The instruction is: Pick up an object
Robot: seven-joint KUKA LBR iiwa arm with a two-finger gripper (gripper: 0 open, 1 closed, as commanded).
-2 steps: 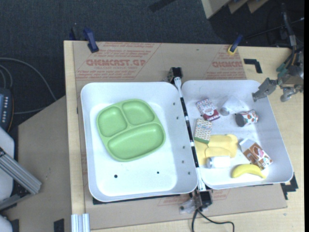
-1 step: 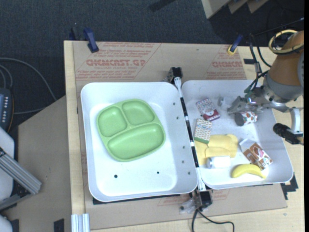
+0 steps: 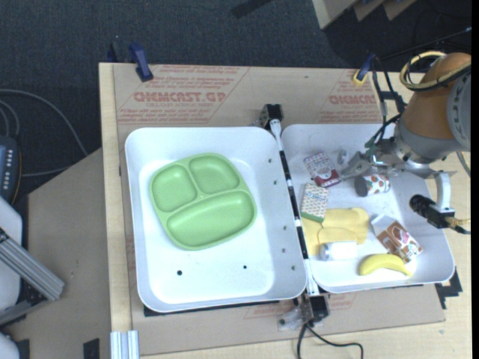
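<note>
The right bin [image 3: 441, 264] holds several small objects. My gripper [image 3: 346, 169] hangs low over the bin's upper middle, reaching in from the right below the orange band [image 3: 434, 111]. Just left of its tip lie a small red and white item [image 3: 327, 176] and a white and red packet [image 3: 315, 160]. A red and white cup [image 3: 379, 183] lies on its side under the wrist. Further forward are a checkered packet [image 3: 314, 199], a yellow piece [image 3: 344, 224], a white cylinder [image 3: 340, 251], a banana [image 3: 384, 265] and a brown packet [image 3: 397, 239]. I see nothing held.
The left bin [image 3: 142, 275] carries a green divided plate [image 3: 202, 199]. A black hinge strip [image 3: 290, 193] runs between the two bins. A black part of the arm [image 3: 430, 209] sticks out over the right bin's right side. Cables [image 3: 385, 88] hang behind the arm.
</note>
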